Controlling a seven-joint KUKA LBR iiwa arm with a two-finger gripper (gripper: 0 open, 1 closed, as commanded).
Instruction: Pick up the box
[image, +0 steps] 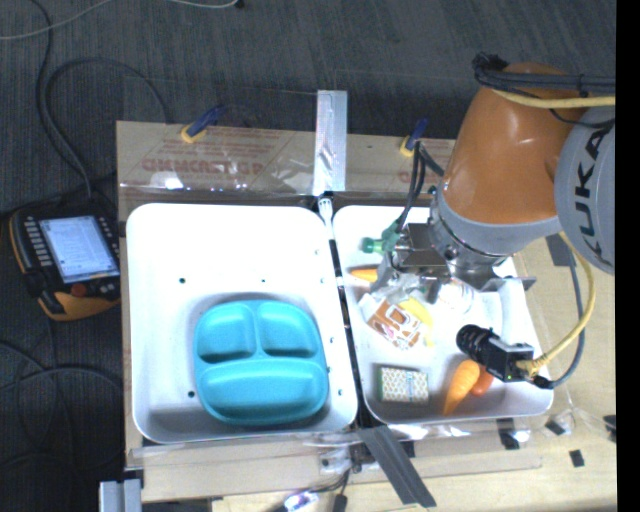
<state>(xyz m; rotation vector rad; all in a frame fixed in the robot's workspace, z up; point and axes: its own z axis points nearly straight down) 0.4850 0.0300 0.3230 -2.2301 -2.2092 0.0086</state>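
A white and orange printed box (398, 322) lies tilted in the middle of the right bin (520, 400). My gripper (415, 280) hangs over the bin's upper middle, directly above the box's top edge and close to it. The wrist hides the spot where gripper and box meet, so I cannot see whether they touch.
A small pale patterned block (403, 383) and an orange carrot (458, 385) lie near the right bin's front wall. An orange piece (362, 273) and a green item (372, 243) sit at its left wall. The left bin (160, 250) bears a blue divided plate (260, 360).
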